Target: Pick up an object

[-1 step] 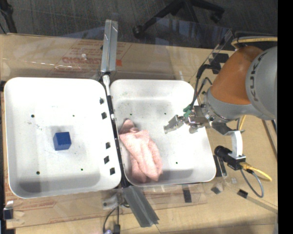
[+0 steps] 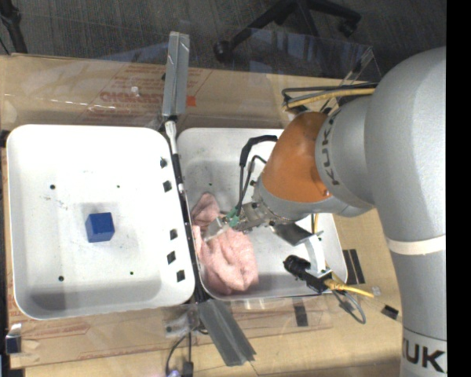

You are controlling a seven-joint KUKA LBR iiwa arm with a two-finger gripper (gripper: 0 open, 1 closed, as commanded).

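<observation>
We find the pink soft object slumped against the left wall of the right bin, beside the divider, its limp body sagging as cloth-like things do when nothing lifts them. The gripper hangs just over the object's upper edge, and we cannot tell whether it has closed or taken hold. The grey arm bends down over the right bin; left of that bin, a blue cube sits in the left bin.

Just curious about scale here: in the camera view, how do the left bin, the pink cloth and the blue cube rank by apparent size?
1. left bin
2. pink cloth
3. blue cube
</observation>
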